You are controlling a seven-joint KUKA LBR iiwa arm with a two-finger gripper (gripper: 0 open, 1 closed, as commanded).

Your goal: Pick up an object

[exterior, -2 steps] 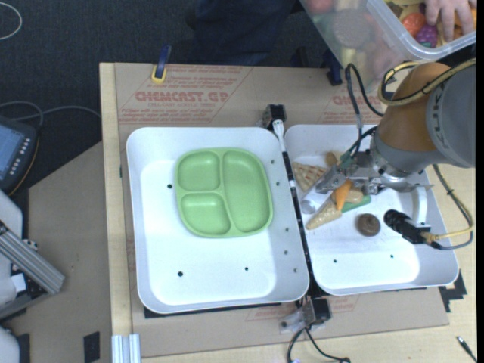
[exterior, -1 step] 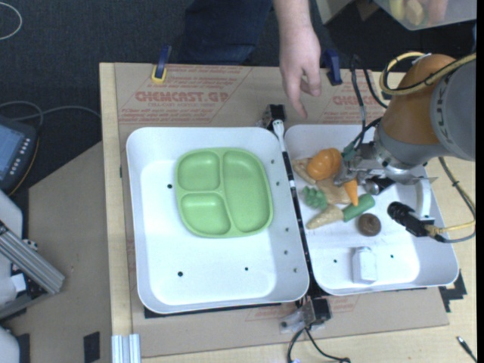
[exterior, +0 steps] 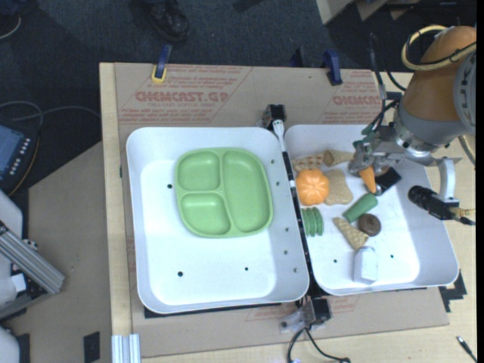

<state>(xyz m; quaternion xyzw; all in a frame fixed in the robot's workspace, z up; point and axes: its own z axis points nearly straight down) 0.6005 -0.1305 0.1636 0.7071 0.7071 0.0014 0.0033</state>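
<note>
Red print on the brown sheet covering the bench [exterior: 189, 100] reads "CHEMCAST" followed by what looks like "G P". The same print shows again in part on the far right side of the sheet, where it is too broken up to read. A yellow clamp [exterior: 160, 66] and a blue clamp [exterior: 331, 66] grip the far edge of the sheet.

The left bin [exterior: 151, 233] holds a green divided plate [exterior: 224, 192], lying flat with three compartments. The right bin [exterior: 423, 252] holds the rest. A round orange fruit [exterior: 312, 187] sits near the wall shared with the left bin, with a ribbed green piece [exterior: 312, 221] just in front of it. Tan bits [exterior: 318, 161] lie behind the fruit, and a pale flat piece [exterior: 342, 189] touches it. Toward the middle lie a green cylinder [exterior: 360, 206], a brown round thing [exterior: 369, 223], a cracker-like wedge [exterior: 352, 235] and a white block [exterior: 366, 264].

The grey arm [exterior: 427, 104] reaches in from the right, and the hand [exterior: 370, 157] hangs low at the far side of the right bin. Right under it is a small orange piece [exterior: 368, 178], with a small black piece [exterior: 387, 178] just beside it. The hand's own body hides the grip, so one cannot tell whether it is released, clenched, or grasping the small orange piece
</note>
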